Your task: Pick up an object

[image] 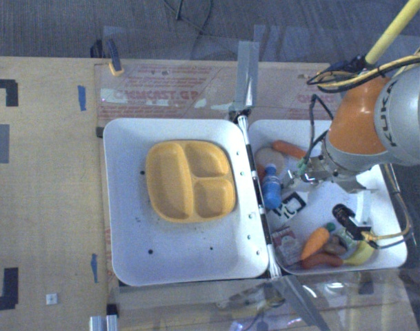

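My gripper [292, 200] is low in the right bin [396, 254], reaching in from the grey and orange arm at the right. It hangs just to the right of a blue bottle [270, 189] that lies along the bin's left wall. A pale round object [267, 158] and an orange carrot [288, 148] lie above the bottle, near the far wall. In the bin's near part lie a second carrot [314, 243], a red piece [324, 260] and a yellow banana [362, 254]. I see nothing held in the gripper.
The left bin [127, 240] holds a yellow divided plate [190, 181] near its middle. A metal divider rail [254, 185] runs between the two bins. A small packet [284, 240] lies by the right bin's near left corner.
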